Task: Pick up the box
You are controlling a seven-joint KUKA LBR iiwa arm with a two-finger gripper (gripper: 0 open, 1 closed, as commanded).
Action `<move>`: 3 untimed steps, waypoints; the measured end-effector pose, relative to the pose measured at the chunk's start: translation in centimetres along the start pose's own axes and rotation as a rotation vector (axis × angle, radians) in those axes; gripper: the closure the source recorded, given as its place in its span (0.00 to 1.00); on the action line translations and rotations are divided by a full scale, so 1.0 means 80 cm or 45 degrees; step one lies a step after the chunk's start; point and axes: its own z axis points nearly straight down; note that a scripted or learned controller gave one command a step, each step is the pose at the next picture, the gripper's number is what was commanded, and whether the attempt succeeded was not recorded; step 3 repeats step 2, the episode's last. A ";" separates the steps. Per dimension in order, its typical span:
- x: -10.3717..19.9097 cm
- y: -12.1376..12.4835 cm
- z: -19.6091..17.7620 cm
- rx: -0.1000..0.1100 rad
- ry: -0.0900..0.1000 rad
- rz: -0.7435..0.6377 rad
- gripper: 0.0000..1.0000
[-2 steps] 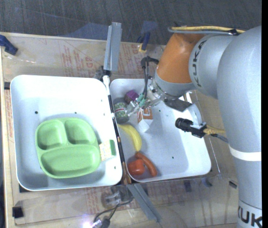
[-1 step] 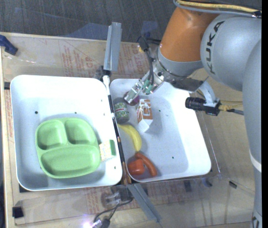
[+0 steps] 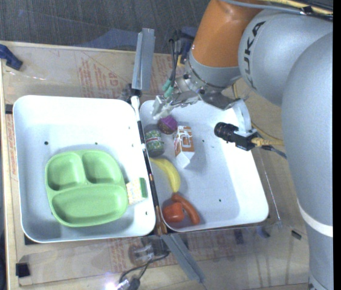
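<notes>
We see two bins side by side: the left bin (image 3: 31, 110) holds a divided plate (image 3: 86, 187) at its lower middle. In the right bin (image 3: 249, 192), the box (image 3: 184, 142) sits near the upper left, a can (image 3: 154, 142) left of it, a banana (image 3: 169, 173) below, the gripper (image 3: 163, 104) above them.

We record two white bins side by side on the bench. The left bin (image 3: 31, 119) holds a green divided plate (image 3: 86, 187), with a small pale block (image 3: 135, 190) at its right edge. The right bin (image 3: 243, 186) holds a white and orange box (image 3: 184, 145), a purple item (image 3: 167, 124), a small dark can (image 3: 154, 142), a banana (image 3: 168, 174) and a red-orange item (image 3: 178, 211). The gripper (image 3: 165, 103) hangs over the right bin's far left corner, near the purple item.
</notes>
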 end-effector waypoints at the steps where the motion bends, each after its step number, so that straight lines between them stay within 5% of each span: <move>1: 0.001 0.001 -0.013 0.000 0.000 -0.009 1.00; 3: 0.002 0.002 -0.025 0.001 0.000 -0.019 1.00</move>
